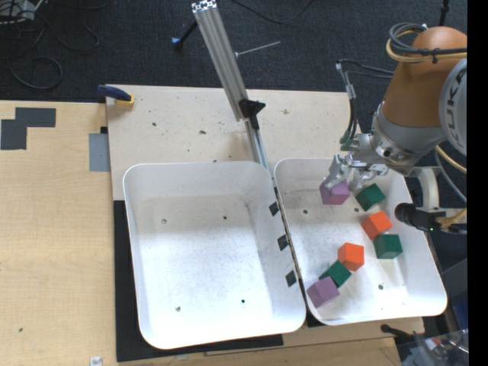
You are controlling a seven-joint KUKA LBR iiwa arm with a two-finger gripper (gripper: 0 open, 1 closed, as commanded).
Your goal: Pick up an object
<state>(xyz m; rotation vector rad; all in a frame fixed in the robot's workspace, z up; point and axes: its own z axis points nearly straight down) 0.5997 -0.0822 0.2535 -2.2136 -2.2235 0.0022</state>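
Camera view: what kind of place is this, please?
Probably a robotics lab test bench. A robot arm reaches over two white bins holding coloured blocks, and loose cables lie on the dark floor behind.

I count seven blocks in the right bin (427,300): two purple blocks (334,194) (322,290), two orange blocks (376,224) (351,255) and three green blocks (370,197) (388,245) (335,274). There are two white bins side by side, the right one and the left bin (152,204).
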